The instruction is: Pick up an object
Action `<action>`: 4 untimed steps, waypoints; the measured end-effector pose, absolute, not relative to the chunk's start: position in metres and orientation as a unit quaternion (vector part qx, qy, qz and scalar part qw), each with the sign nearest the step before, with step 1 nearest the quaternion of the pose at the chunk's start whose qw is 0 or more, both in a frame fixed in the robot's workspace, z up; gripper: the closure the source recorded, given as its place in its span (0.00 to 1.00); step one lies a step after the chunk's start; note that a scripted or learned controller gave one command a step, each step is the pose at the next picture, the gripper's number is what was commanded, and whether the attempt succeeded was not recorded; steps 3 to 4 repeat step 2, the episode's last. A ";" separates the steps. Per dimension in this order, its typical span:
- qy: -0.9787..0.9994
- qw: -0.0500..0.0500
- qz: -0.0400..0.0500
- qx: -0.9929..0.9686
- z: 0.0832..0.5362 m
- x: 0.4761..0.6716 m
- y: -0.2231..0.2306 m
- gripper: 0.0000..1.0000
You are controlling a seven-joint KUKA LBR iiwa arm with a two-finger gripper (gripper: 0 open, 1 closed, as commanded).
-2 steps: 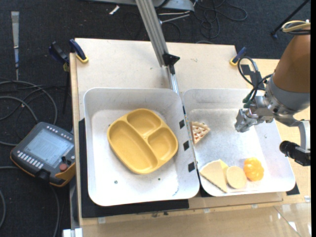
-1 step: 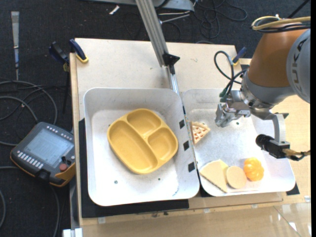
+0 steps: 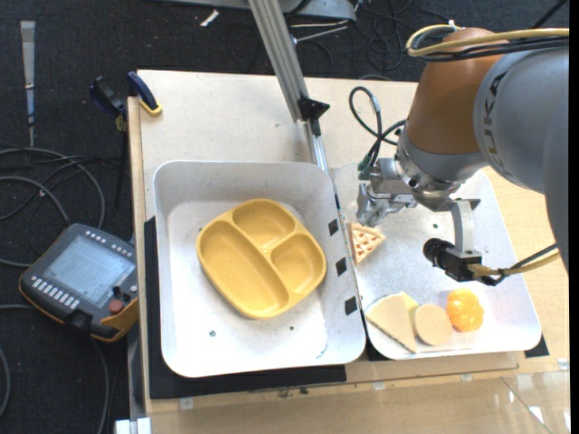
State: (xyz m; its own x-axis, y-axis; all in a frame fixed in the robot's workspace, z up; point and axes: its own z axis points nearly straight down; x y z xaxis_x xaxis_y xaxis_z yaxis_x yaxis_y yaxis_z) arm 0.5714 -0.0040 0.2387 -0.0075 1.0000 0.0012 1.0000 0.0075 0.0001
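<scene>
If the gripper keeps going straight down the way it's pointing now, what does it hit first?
Most likely the pizza slice toy, which lies just below the gripper near the left wall of the right bin. Depth is hard to judge from this slanted view, so it could instead land on bin floor beside the slice.

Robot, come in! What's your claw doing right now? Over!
Claw low in right bin, just above waffle-patterned toy slice. Nothing seen held. Bin divider close beside the slice.

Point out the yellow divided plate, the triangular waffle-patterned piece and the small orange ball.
Yellow divided plastic plate [image 3: 261, 257], camera view, middle ridge.
Triangular waffle-patterned piece [image 3: 365, 240], camera view, centre.
Small orange ball [image 3: 464, 311], camera view, top.
</scene>
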 end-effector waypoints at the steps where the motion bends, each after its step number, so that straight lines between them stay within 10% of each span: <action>1: -0.710 0.000 -0.002 -0.704 0.244 0.601 0.039 1.00; 4: -0.710 -0.001 -0.002 -0.704 0.248 0.628 0.089 1.00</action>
